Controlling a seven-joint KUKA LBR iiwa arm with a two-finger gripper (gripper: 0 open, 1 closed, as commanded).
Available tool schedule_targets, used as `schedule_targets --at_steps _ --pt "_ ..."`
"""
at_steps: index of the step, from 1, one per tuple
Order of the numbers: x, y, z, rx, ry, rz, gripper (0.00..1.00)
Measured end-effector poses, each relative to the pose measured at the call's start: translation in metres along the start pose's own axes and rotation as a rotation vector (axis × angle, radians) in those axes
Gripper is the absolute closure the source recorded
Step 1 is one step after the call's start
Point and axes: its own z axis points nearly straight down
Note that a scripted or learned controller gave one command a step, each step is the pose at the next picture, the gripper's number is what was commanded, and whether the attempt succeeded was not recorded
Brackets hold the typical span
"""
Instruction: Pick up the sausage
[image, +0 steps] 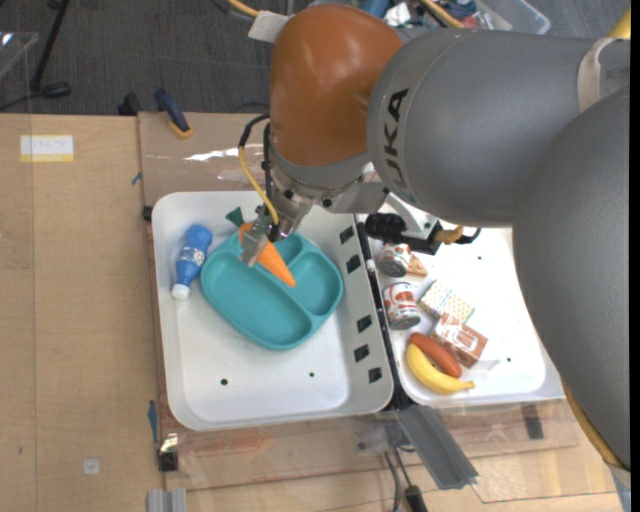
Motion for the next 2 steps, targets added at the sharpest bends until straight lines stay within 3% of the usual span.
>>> schedule_targets --at_steps 1,2 --pt "0.012 -0.007 0.021 0.001 0.001 0.008 1.0" --pt "0.044 -0.059 0.071 0.001 0.002 0.019 1.0"
